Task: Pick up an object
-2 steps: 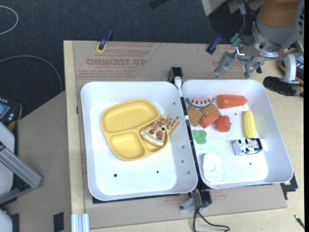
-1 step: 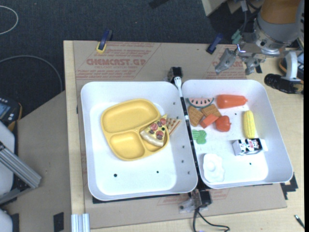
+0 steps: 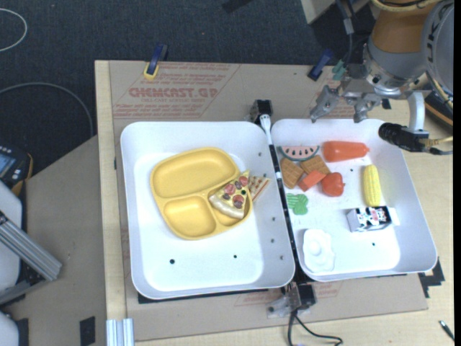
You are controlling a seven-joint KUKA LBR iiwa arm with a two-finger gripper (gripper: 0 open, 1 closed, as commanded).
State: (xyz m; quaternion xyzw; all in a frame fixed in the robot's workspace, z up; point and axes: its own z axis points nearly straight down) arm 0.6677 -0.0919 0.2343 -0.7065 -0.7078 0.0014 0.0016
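Note:
My gripper (image 3: 341,107) hangs over the far rim of the right bin (image 3: 414,225), with its two fingers spread open and nothing between them. Just in front of it in that bin lie an orange carrot (image 3: 346,150) and a watermelon slice (image 3: 299,151). Closer to the middle are brown crackers (image 3: 302,169), a red tomato (image 3: 332,184) and a yellow corn cob (image 3: 372,184). Toward the near side sit a green leafy piece (image 3: 297,203), a black-and-white carton (image 3: 369,218) and a white fried-egg shape (image 3: 318,249).
The left bin (image 3: 202,265) holds a yellow divided plate (image 3: 189,181) with a pizza slice (image 3: 235,196) on its right edge. A black clip (image 3: 262,110) sits at the far end of the ridge between the bins.

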